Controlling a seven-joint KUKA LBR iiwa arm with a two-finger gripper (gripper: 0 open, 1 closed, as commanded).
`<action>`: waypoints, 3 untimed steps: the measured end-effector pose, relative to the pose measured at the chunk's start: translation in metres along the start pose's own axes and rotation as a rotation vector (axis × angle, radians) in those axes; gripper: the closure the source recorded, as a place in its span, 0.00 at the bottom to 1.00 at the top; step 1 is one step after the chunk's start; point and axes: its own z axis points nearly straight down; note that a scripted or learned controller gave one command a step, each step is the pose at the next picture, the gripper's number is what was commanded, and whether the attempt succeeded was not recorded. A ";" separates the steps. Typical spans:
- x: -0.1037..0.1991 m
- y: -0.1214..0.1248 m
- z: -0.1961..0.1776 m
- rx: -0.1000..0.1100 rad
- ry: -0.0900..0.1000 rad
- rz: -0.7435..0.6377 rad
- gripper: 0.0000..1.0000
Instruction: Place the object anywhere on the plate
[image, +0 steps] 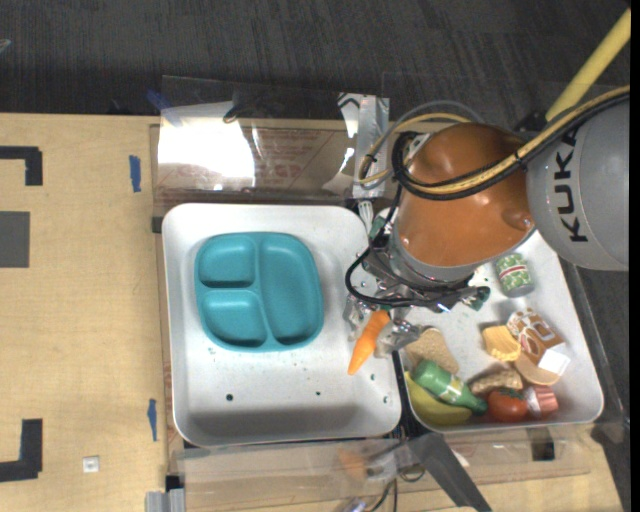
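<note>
Presently gripper (380, 322) pinches carrot (366, 342) over left bin (290, 410), just right of plate (261, 289).

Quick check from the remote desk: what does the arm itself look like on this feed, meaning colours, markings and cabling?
The grey KUKA arm enters from the right, with black "KU" lettering on its rounded casing. Above the wrist sits a broad, glossy orange band. Yellow and black cables loop over that band and run off toward the upper right. Below it, the dark metal two-finger gripper carries thin black wires.
</note>
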 end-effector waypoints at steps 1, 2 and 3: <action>-0.030 -0.058 -0.131 0.009 -0.004 0.021 1.00; -0.094 0.007 -0.072 -0.003 0.003 0.094 1.00; -0.093 0.004 -0.074 0.001 0.001 0.099 0.00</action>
